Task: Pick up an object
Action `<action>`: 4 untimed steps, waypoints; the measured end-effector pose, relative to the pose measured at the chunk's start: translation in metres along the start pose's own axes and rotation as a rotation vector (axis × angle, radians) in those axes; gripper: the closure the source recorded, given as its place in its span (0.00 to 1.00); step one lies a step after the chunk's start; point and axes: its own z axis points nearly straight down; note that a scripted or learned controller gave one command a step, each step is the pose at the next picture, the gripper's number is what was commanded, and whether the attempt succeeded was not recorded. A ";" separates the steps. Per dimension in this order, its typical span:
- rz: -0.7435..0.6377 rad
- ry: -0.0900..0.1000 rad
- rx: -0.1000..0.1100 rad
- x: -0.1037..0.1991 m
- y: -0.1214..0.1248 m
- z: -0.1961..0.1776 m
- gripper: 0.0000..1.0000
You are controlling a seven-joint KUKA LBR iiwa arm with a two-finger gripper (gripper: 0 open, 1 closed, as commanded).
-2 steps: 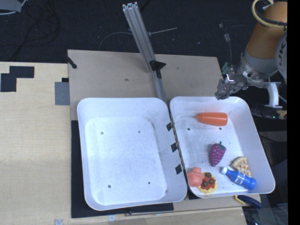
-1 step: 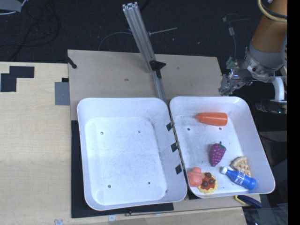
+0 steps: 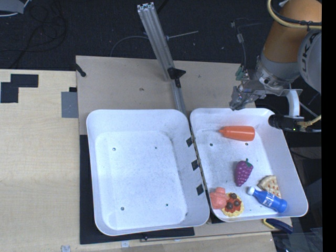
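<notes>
My gripper (image 3: 237,103) hangs over the far rim of the right bin (image 3: 294,161), above and slightly left of an orange carrot (image 3: 239,133). Nothing shows between its fingers. Lower in the same bin lie a purple bunch of grapes (image 3: 242,171), a blue bottle (image 3: 268,199), a pizza slice (image 3: 271,184), a pink toy (image 3: 218,197) and a small fruit tart (image 3: 232,205).
The left bin (image 3: 137,169) sits beside the right one, joined by black clips (image 3: 195,164) along the shared rim. A grey aluminium rail (image 3: 160,46) slants up from the bins' far edge. The bench continues to the left.
</notes>
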 end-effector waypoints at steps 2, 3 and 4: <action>0.000 0.000 0.000 0.082 -0.039 0.010 1.00; 0.001 -0.001 0.000 0.129 -0.043 0.008 1.00; 0.000 0.000 0.000 0.171 -0.052 0.019 1.00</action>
